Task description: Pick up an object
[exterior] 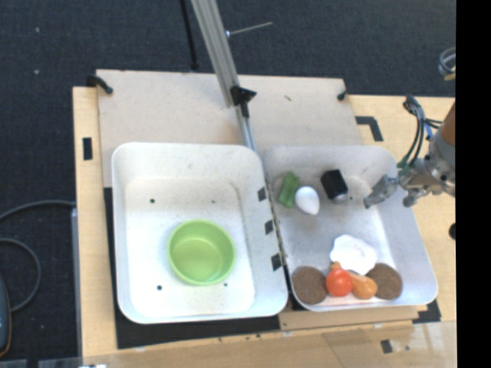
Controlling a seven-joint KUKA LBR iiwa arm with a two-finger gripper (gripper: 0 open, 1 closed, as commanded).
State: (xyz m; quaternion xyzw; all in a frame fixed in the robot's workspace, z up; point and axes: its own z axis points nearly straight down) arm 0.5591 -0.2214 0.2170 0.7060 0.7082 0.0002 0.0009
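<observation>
In the right bin (399, 228) lie a green piece (288, 188), a white egg-shaped object (308, 200) and a black block (334, 184) near the far wall. Toward the near wall sit a white lump (354, 253), a red tomato-like ball (339, 282), a small orange piece (364, 286) and two brown discs (309, 284) (387, 280). My gripper (393, 196) hangs over the bin's right side, to the right of the black block. It is open, with nothing between its fingers (375, 195).
The left bin (138, 175) holds a green bowl (201, 251). A slanted metal pole (219, 44) rises from the bench behind the bins. Cables (418, 133) run along the arm at the right.
</observation>
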